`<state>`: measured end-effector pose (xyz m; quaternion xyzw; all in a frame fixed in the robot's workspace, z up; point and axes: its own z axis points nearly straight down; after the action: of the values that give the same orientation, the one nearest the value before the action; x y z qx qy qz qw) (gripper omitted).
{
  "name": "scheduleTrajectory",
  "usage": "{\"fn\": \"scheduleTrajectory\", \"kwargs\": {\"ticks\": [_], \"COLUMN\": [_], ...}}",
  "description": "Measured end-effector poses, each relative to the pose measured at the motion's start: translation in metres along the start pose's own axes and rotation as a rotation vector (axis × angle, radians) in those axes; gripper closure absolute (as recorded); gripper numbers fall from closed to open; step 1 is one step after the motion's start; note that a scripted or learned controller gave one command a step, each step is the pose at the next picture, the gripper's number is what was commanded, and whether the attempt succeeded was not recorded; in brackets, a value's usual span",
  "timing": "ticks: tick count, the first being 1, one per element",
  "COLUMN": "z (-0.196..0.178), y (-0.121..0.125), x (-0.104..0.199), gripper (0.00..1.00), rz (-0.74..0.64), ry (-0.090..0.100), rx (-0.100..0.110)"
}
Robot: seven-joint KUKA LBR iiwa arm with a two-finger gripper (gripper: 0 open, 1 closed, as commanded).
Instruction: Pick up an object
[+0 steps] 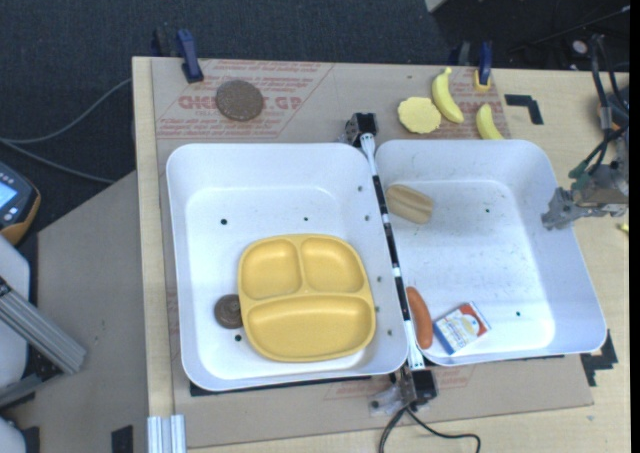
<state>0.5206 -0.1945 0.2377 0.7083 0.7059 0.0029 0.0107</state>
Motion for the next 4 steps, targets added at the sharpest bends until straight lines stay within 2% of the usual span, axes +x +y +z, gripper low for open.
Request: {"fn": "scheduleTrajectory", "kwargs": {"ticks": [1,2,3,4], "z": [0.045,0.043,0.107,0.156], "y": [-0.005,-0.005,0.015,0.094], "x": [0.036,0.035,0.11,0.049], "gripper": [1.0,0.0,0.0,0.0], "rz": [-0.006,-0.004,-0.011,-0.004], "ry": [0.014,0.011,0.016,0.007], "rx": [0.023,0.021,0.026,0.012]}}
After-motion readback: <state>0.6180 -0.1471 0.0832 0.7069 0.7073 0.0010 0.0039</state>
